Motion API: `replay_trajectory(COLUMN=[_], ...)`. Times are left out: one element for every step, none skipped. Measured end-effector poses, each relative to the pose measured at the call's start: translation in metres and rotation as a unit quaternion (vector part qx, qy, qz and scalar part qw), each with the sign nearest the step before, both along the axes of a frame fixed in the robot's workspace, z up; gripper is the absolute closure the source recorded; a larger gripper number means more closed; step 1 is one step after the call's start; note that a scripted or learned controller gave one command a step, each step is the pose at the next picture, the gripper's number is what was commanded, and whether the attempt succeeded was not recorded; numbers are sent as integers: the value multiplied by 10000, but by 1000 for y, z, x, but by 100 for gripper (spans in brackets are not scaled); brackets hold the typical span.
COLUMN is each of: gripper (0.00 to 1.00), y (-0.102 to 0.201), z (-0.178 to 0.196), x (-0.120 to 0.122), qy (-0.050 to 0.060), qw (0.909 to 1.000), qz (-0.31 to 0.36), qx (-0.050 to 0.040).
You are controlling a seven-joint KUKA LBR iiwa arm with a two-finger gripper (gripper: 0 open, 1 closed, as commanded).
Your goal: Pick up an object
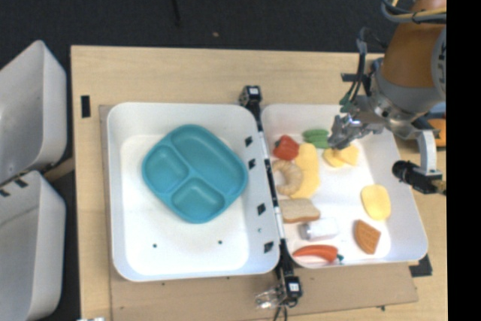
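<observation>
My gripper (344, 137) hangs over the back of the right bin (402, 225), its fingertips low, right above a small yellow piece (342, 156). A green piece (316, 137) lies just left of the gripper. Further left sit a red piece (285, 148), a yellow banana (307, 171) and a tan pretzel-like ring (288, 177). Toward the front lie a slice of bread (300, 210), a white block (320, 229), a red and white piece (317, 255), a yellow oval (376, 201) and an orange wedge (367, 237).
The left bin (128, 252) holds a teal divided plate (195, 173). A black clip (250, 95) sits at the back between the bins, another clip (289, 286) at the front. White chairs (26, 105) stand at the far left.
</observation>
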State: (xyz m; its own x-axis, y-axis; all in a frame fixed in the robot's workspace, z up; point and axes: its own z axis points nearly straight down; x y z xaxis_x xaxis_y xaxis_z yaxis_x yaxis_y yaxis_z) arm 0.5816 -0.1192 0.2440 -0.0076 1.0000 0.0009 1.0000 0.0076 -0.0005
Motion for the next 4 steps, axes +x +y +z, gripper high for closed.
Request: replay_trajectory(gripper=[100,100,100,100], y=[39,47,60,53], z=[-15,-6,-7,-16], x=[26,40,25,34], qy=[14,1,19,10], qw=[10000,10000,10000,10000], qz=[-7,-20,-17,-38], qx=[-7,-8,-13,-19])
